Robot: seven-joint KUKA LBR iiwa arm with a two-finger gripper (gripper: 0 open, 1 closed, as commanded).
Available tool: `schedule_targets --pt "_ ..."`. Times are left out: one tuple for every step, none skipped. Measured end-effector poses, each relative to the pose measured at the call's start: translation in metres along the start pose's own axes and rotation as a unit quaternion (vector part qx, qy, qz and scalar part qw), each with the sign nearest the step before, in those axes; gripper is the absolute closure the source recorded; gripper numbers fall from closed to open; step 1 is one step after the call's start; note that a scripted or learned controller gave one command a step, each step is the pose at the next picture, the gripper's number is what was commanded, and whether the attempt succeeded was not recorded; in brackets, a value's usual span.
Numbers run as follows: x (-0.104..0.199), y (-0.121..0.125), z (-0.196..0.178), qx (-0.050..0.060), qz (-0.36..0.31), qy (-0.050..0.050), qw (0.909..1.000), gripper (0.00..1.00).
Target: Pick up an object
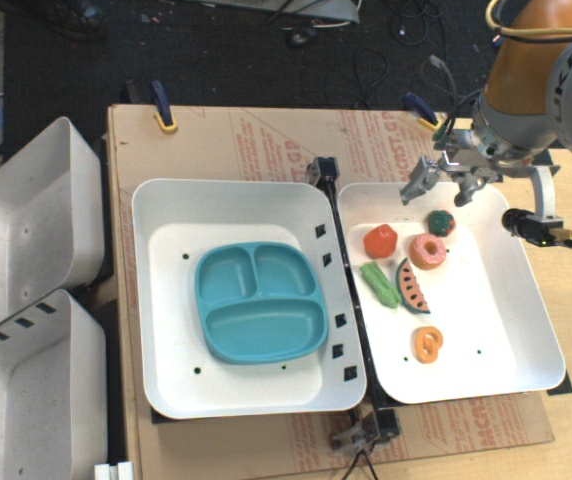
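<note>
Two shallow white bins side by side on a brown desk (216, 133). In the left bin (156, 218), a teal divided tray (261, 303), three compartments, lying flat near the middle. In the right bin (526, 308), a cluster of toy foods: red strawberry-like piece (380, 240), pink frosted donut (428, 251) just right of it, small dark green and red item (440, 222) above the donut, green pod (379, 284) below the strawberry piece, watermelon slice (412, 287) just beside the pod, orange pretzel (427, 344) lower down, apart from the rest. Grey arm (541, 58) with orange band reaching in from the right, hand (444, 180) over the far edge of the right bin, fingers spread apart, nothing between them, near the dark green item but not touching
</note>
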State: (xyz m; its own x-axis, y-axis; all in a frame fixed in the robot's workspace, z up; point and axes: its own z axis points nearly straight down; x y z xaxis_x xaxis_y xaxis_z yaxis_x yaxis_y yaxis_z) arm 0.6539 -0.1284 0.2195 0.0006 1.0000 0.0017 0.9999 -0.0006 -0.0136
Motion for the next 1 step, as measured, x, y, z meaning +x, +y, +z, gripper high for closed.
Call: schedule_targets --pt "0.0003 0.0027 -0.0087 -0.007 -0.001 -0.001 1.0 0.0"
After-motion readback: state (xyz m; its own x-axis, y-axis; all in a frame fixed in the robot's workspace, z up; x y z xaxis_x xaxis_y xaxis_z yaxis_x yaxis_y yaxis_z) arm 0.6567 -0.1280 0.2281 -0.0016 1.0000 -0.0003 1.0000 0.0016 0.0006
